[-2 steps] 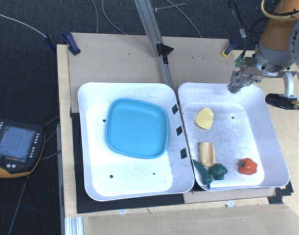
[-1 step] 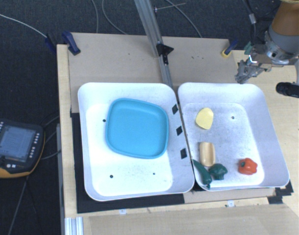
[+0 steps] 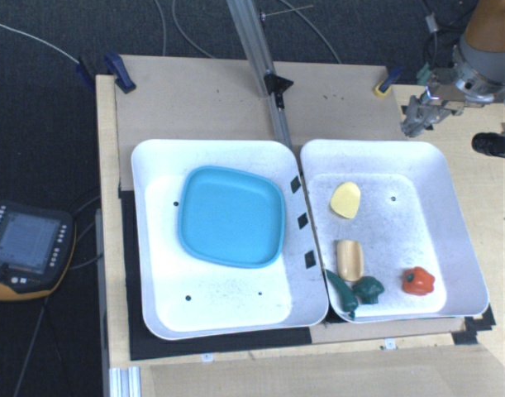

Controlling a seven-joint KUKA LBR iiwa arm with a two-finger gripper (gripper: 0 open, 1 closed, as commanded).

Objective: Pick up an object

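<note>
Your end effector [image 3: 417, 118] hangs over the table [image 3: 194, 98] past the right bin's [image 3: 450, 188] far edge, holding nothing; I cannot tell how open it is. The yellow piece [image 3: 345, 199] lies nearest, alone, so easy to grab.

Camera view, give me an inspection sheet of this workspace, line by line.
Surface: wooden bench bearing a left white bin and a right white bin, side by side.
Job's things: in the right bin, a yellow piece, a tan cylinder, a green item at the front edge, a red pepper-like item.
Clutter: blue plate in the left bin.
Grippers: tool behind the right bin's back corner, above the bench; finger state unclear.
Cables: black cables looping on the dark floor.
Surroundings: handheld pendant at left; metal pole crossing the bench.
</note>
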